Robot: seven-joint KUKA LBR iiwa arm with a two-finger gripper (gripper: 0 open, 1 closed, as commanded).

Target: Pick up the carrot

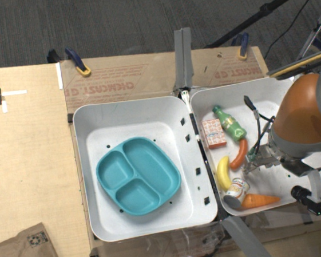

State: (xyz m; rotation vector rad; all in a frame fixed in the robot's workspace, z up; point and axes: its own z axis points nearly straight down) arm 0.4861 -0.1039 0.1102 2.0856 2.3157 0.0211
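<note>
Carrot [260, 201] beside small can [237, 189], banana [224, 172], sausage [239, 153] close behind

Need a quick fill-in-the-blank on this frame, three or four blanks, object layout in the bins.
1. The teal divided tray lies in the ____ bin.
2. The carrot lies near the right bin's ____ edge.
3. The banana is ____ in colour.
4. The green bottle lies just right of the ____ box.

Missing words: left; front; yellow; pink
</note>
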